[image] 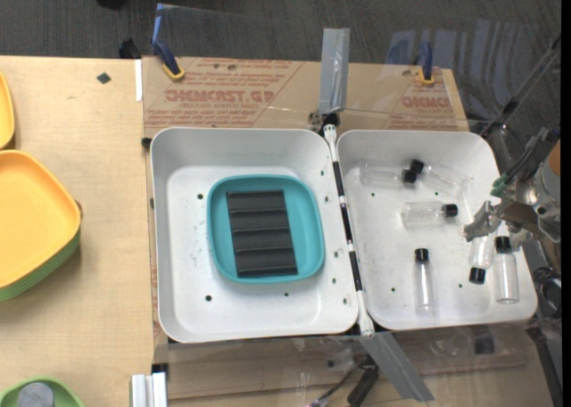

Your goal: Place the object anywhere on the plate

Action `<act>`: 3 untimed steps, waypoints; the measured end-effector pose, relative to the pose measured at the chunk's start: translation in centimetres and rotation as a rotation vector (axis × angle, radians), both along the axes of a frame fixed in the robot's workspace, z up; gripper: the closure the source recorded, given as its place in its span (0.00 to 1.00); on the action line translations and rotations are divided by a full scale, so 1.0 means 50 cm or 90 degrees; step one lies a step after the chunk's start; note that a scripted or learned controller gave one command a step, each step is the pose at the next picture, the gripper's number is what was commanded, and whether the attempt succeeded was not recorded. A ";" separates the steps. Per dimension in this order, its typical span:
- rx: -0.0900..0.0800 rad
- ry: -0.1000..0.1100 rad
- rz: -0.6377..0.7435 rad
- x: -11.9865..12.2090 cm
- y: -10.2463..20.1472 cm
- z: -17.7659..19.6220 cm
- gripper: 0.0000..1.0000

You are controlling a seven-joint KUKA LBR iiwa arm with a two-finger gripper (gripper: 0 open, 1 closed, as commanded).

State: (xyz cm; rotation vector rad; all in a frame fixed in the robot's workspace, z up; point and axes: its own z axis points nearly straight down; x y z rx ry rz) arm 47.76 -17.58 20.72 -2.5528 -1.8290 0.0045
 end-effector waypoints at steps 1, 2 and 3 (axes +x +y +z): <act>-0.001 0.002 0.002 0.001 -0.001 0.015 1.00; -0.001 0.004 0.004 0.002 -0.001 0.030 1.00; -0.002 0.006 0.006 0.003 -0.002 0.045 1.00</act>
